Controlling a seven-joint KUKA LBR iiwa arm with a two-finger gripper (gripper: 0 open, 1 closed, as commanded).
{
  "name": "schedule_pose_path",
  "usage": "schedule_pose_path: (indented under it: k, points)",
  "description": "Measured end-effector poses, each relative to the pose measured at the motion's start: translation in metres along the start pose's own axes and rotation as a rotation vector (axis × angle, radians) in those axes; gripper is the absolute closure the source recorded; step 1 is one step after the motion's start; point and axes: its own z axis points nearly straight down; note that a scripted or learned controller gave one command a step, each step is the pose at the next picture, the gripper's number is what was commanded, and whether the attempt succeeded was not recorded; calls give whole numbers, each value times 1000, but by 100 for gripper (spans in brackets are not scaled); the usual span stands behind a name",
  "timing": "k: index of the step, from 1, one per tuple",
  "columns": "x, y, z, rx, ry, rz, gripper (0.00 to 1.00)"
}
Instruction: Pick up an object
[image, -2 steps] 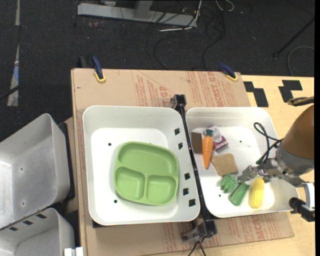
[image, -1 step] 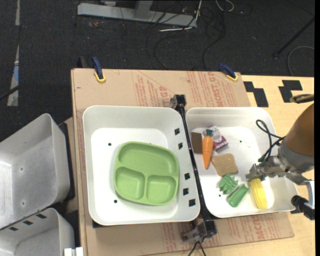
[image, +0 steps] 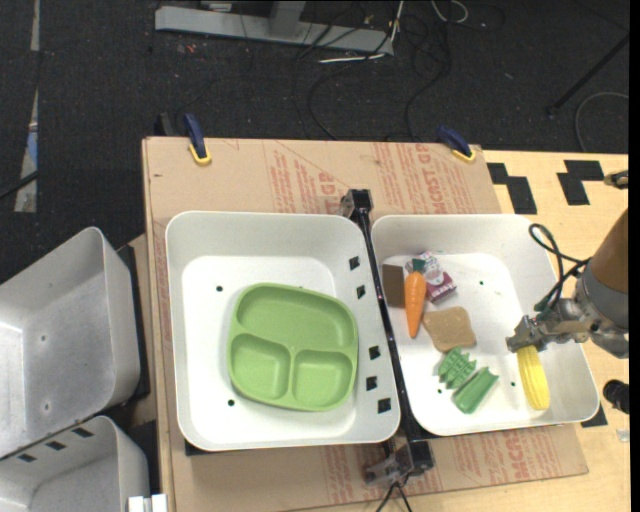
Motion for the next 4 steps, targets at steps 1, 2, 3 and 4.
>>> schedule_pose_path:
  k: [1, 2, 3, 4]
  points:
    - [-2, -5, -60, 0, 0, -3, 100]
    - [-2, -4, -100, 0, 0, -5, 100]
    - [40, 6, -94, 2, 1, -6, 100]
    - [97, 11, -100, 3, 2, -7, 100]
